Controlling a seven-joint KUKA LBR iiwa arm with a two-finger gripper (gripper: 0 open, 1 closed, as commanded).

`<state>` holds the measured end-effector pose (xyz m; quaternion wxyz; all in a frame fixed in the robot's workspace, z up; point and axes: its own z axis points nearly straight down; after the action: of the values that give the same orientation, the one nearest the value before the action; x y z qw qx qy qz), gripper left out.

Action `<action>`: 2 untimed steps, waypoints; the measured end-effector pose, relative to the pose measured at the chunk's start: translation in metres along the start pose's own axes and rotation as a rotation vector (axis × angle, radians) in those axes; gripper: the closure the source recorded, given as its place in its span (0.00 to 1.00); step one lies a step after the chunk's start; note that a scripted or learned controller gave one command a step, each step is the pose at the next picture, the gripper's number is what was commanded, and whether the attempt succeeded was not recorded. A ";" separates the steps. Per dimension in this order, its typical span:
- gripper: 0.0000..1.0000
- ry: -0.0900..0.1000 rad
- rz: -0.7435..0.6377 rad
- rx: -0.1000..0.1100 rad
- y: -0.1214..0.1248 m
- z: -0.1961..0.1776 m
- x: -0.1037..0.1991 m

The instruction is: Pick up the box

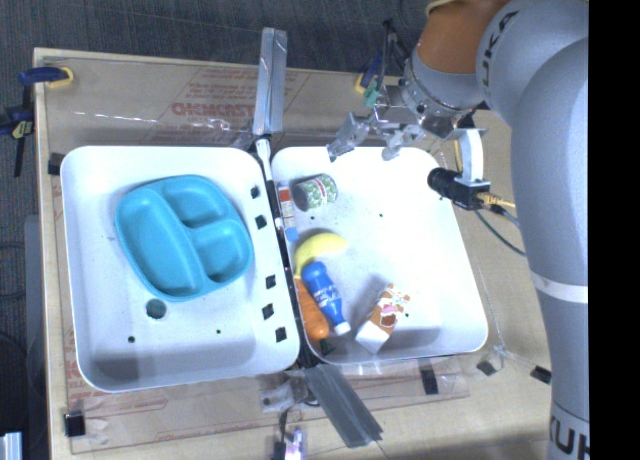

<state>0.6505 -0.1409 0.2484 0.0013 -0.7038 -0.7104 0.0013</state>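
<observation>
The box (383,316), a small carton with a white end and a printed orange-and-white face, lies tilted near the front of the right bin (440,258). My gripper (366,142) hangs over the far edge of that bin, well away from the box. Its two fingers (343,140) are spread apart with nothing between them, so it is open.
In the right bin lie a can (314,191), a yellow lemon-like fruit (320,245), a blue bottle (325,293) and an orange carrot-like item (311,316), all along the left wall. The left bin (100,338) holds a blue divided tray (184,234). A metal divider (270,78) stands between the bins.
</observation>
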 end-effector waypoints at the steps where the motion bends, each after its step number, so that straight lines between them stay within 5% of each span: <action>1: 0.00 -0.001 -0.104 -0.003 0.007 0.124 0.007; 2: 0.00 -0.001 -0.227 -0.003 -0.006 0.056 0.076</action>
<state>0.6433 -0.0645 0.1927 -0.0001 -0.6188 -0.7856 0.0004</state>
